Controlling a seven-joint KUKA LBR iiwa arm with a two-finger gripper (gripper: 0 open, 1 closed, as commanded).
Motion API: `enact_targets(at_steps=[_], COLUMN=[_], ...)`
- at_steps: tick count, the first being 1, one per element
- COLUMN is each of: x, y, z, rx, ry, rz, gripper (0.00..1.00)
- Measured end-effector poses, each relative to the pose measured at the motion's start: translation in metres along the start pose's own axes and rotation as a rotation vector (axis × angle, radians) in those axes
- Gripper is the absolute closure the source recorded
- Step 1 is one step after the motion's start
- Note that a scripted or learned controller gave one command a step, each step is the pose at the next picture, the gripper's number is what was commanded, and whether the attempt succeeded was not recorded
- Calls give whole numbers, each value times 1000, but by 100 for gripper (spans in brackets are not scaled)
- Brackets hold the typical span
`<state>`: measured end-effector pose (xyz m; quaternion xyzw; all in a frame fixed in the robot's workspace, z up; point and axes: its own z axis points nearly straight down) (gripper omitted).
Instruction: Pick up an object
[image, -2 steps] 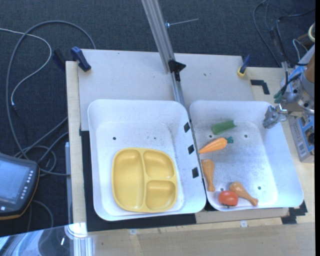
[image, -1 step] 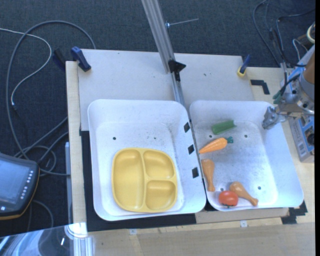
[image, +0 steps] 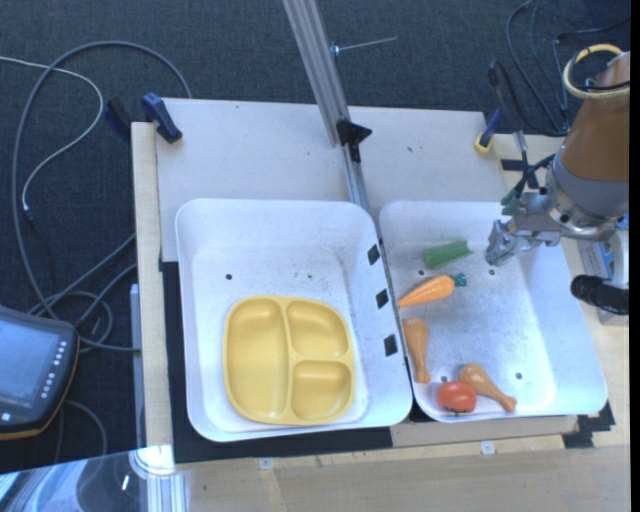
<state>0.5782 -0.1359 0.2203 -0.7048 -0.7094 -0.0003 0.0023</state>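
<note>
The right bin (image: 500, 325) holds several toy foods. A green cucumber piece (image: 445, 253) lies near its back, with an orange carrot (image: 430, 291) just in front of it. A tan drumstick (image: 417, 348) lies along the bin's left wall. A red tomato (image: 457, 397) and a second drumstick (image: 488, 386) sit at the front rim. My gripper (image: 500, 246) hangs over the back right of this bin, a little to the right of the cucumber piece, and nothing shows in it.
The left bin (image: 205, 240) holds a yellow divided plate (image: 290, 358). A metal pole (image: 322, 60) slants up from between the bins. Blue clamps (image: 160, 116) sit at the bench's back corners, and cables lie on the floor to the left.
</note>
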Motion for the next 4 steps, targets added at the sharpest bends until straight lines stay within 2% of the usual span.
enact_targets(at_steps=[2,4], x=[100,220], y=[-12,-5], z=[9,-14], rx=[1,-4], ry=[0,0], rz=[0,-2], gripper=[100,100])
